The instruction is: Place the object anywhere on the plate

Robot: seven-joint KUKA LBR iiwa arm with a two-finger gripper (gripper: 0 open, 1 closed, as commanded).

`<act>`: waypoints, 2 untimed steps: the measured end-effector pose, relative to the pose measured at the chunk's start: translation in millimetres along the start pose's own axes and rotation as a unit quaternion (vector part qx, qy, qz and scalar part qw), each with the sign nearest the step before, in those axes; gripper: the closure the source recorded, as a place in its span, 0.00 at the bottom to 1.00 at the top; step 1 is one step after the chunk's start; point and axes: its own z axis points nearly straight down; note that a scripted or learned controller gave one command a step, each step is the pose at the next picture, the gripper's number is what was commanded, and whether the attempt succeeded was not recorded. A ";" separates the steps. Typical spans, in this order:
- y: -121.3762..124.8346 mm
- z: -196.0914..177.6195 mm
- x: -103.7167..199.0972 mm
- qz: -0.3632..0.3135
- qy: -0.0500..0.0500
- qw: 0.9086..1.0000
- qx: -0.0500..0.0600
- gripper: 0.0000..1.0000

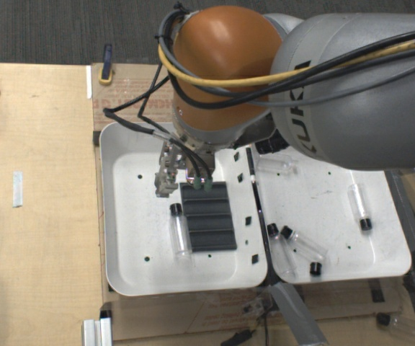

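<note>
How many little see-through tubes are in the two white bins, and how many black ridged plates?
Clear tubes with black caps: 4 (left bin; right bin and)
Black ridged plates: 1
Total: 5

Arm [351,85]: bulky, rounded grey casing with dark raised lettering on its side. Orange dome-shaped band [222,63] above the wrist, glossy. A yellow cable and several black cables loop around the band and trail along the grey casing. Small metallic gripper [170,175] below, with thin wires.
</note>
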 end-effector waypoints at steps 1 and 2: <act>5.8 10.1 -64.0 -0.247 -0.002 0.969 -0.001 1.00; 5.2 28.5 -49.8 -0.351 -0.001 0.936 -0.001 1.00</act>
